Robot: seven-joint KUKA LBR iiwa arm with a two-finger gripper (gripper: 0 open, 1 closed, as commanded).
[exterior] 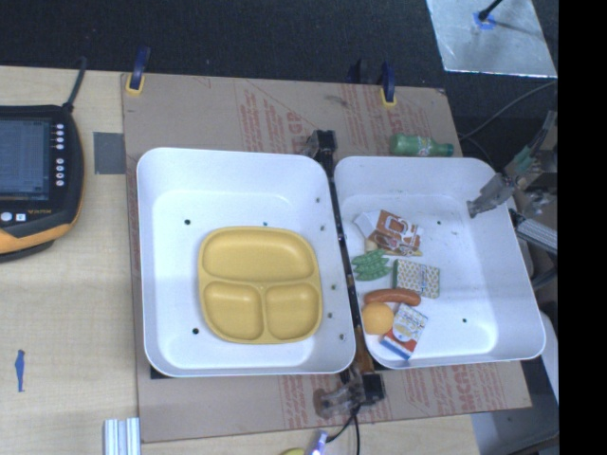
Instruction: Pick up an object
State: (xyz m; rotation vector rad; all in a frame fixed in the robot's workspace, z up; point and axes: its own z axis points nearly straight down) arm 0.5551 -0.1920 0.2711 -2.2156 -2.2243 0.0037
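The right white bin (pixel 493 282) holds several small items along its left side: a brown snack packet (pixel 396 232), a green leafy toy (pixel 372 266), a pale patterned packet (pixel 418 279), a red sausage (pixel 392 297), a yellow-orange ball (pixel 377 319) and a white packet (pixel 408 330) with red and blue print. My gripper (pixel 486 202) hangs over the bin's far right corner, well to the right of these items and apart from them. Nothing shows in it.
The left white bin (pixel 166 207) carries a yellow divided tray (pixel 258 284). A green bottle (pixel 422 146) lies on the cardboard behind the right bin. A control pendant (pixel 33 183) rests at the far left of the bench. Blue clamps (pixel 387 81) grip the cardboard's back edge.
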